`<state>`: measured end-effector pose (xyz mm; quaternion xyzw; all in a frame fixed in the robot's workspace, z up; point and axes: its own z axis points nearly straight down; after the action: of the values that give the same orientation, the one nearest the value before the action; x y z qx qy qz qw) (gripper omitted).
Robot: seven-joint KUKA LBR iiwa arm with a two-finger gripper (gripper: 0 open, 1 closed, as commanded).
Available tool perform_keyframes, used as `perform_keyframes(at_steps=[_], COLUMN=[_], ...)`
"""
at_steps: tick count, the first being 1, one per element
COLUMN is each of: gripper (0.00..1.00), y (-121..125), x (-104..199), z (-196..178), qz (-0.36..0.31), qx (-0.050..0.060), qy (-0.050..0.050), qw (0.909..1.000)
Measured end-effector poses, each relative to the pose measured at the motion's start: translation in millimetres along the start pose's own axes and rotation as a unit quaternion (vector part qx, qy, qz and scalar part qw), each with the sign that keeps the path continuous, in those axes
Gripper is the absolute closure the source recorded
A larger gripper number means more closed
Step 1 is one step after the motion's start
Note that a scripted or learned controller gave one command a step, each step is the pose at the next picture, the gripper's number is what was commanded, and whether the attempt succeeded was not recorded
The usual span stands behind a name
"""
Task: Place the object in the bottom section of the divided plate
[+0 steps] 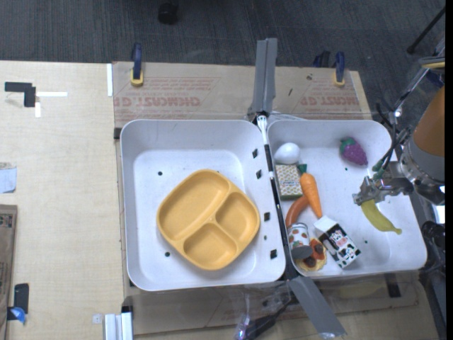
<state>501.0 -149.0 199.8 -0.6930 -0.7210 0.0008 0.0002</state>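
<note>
A yellow divided plate (207, 219) lies in the left bin (138, 190), with one long section at its upper left and two smaller sections at its lower right. My gripper (373, 190) hangs low over the right side of the right bin (403, 261). It sits just above the upper end of a yellow banana (382, 219) that lies on the bin floor. The view does not show whether the banana is touched or held. The plate's sections hold nothing.
The right bin also holds a white egg (287, 152), purple grapes (353, 151), a carrot (310, 193), a small cracker box (287, 180), a red sausage (295, 212), a can (299, 238) and a milk carton (335, 243). A metal divider (265, 83) separates the bins.
</note>
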Motion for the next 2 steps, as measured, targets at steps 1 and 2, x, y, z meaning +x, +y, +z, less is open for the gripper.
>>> perform_keyframes(at_steps=[1, 2], gripper=[1.0, 1.0], y=[-20, -2], x=[29, 65], z=[38, 4], qz=[-0.021, -0.127], qx=[0.001, -0.001], qy=[0.001, 0.0], qw=[0.9998, 0.9919])
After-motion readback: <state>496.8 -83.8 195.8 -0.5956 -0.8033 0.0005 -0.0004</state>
